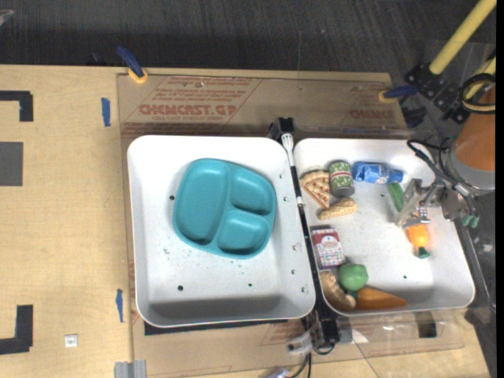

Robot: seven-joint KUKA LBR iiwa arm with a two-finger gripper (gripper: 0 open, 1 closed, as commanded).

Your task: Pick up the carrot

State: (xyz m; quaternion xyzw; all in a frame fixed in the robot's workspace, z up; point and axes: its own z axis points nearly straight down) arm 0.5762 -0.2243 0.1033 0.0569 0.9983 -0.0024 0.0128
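The gripper is seen low over the right bin, near its right wall, with the grey arm reaching in from the right. Whether the gripper is spread or closed cannot be told from this angle. Nothing can be made out in its grasp.

The carrot is found at the near edge of that same bin: a long, tapered orange shape lying flat, its point turned to the right. It is well apart from the gripper and is not being touched. Its thick end is set against a green ball, and a pale biscuit-like piece is tucked just left of that.

Just below the gripper, a small orange piece with a green end is seen lying on the bin floor; what it is cannot be settled. A green stick-shaped item is noted just left of the gripper.

Along the far side of the bin, a blue packet, a small can and a waffle-like wedge are lined up, with a bread-like piece below them. A red box is placed by the left wall.

In the left bin, a teal divided plate is seen. Both bins are carried on a tan surface.
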